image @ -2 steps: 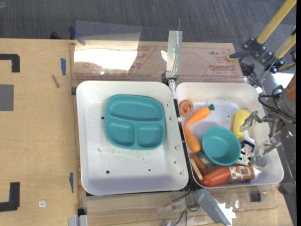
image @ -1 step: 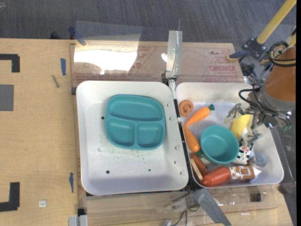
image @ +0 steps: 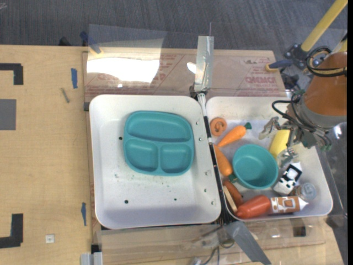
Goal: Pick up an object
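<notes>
Grey carpet runs behind a tan bench (image: 44,164) that carries two white bins side by side. We see the left bin (image: 107,200) holding a teal divided plate (image: 159,142) near its centre. The right bin (image: 322,195) is crowded: a teal bowl (image: 255,166) in the middle, a carrot (image: 231,136) at its 10 o'clock, an orange round piece (image: 218,126) beyond that, a yellow piece (image: 279,142) at the bowl's 1 o'clock, a black-and-white toy (image: 289,178) at its 4 o'clock, and a red pepper (image: 253,207) with a small bottle (image: 288,204) along the 6 o'clock wall.

Our arm (image: 328,90) reaches in at 3 o'clock, and the gripper (image: 287,134) sits low over the yellow piece, which we judge to be the likeliest target. Cables and the wrist hide the tips, so we cannot tell whether the pincer is released or clenched, and nothing is visibly held.

We see several risks from here. The yellow piece lies just beside the bowl's rim, so a descending tip could strike the bowl and shove it. The piece looks smooth and rounded and may squirt out sideways. A grab could also catch the neighbouring toy instead.
</notes>
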Tool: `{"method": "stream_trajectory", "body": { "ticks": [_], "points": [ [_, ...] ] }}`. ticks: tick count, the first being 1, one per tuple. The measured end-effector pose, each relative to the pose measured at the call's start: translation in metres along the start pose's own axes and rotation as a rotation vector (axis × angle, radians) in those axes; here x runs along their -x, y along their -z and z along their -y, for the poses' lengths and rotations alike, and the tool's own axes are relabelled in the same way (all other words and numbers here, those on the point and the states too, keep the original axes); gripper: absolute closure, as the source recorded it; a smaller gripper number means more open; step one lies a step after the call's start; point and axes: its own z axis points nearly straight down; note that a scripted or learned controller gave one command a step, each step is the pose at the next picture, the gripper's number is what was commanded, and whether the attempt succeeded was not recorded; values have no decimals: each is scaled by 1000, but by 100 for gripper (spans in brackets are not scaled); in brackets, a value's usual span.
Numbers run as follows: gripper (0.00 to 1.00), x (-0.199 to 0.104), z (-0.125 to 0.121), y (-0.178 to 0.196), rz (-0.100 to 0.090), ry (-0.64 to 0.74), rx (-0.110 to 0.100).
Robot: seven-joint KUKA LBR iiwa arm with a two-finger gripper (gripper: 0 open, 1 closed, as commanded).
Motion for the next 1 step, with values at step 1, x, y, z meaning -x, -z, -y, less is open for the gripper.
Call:
{"method": "stream_trajectory", "body": {
  "ticks": [1],
  "points": [
    [0, -2, -5, -17, -28, -59, 9]
  ]
}}
